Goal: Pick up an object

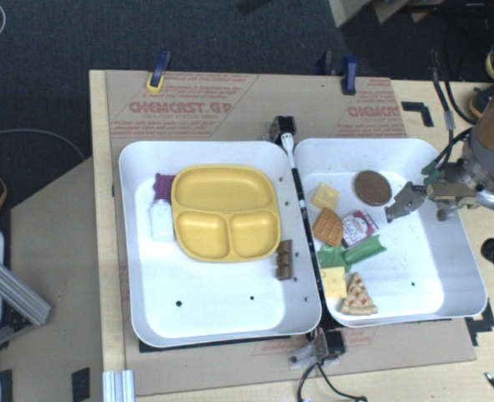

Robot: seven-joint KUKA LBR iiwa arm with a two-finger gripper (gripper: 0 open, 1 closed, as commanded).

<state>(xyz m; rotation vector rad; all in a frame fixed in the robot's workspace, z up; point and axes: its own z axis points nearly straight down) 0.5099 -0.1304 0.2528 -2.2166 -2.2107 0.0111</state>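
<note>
In the right bin (448, 258), a brown round disc (372, 188) lies near the back, with a yellow cube (325, 196) to its left. Below them sit a brown waffle (328, 227), a pink-and-white packet (360, 224), a green piece (357, 251), a yellow slice (333, 280) and a pizza wedge (357, 296). My gripper (423, 205) reaches in from the right, just right of the brown disc. Its fingers (401, 203) are spread apart with nothing between them.
The left bin (205, 308) holds a yellow divided plate (226, 212), a purple piece (162, 186) and a white piece (161, 221) by the plate's left side, and a brown bar (285, 260) against the right wall. The right bin's near-right floor is bare.
</note>
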